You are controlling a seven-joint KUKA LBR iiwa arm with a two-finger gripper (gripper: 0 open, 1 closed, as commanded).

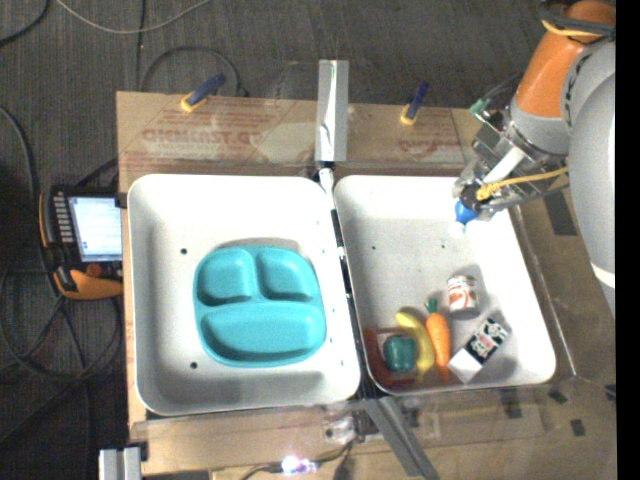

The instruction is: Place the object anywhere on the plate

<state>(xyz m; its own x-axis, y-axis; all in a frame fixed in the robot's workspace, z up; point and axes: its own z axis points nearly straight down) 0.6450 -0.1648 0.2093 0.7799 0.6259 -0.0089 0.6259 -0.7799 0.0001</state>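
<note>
A teal divided plate [260, 304] lies in the left bin [160, 208]. In the front of the right bin [400, 218] several small toy objects lie together: a red-and-white can [461, 294], a yellow banana [416, 332], an orange carrot [438, 339], a teal piece [400, 353] on something dark red, and a black-and-white box [480, 344]. My gripper [470, 204] hangs over the far right corner of the right bin, well away from the objects and the plate. A small blue bit [464, 214] shows at its tip; I cannot tell what it is.
The divider between the two bins [340, 268] runs between the plate and the objects. A handheld screen device [88, 230] sits left of the bench. Yellow-and-blue clamps [203, 91] hold the back board. Cables lie on the floor behind.
</note>
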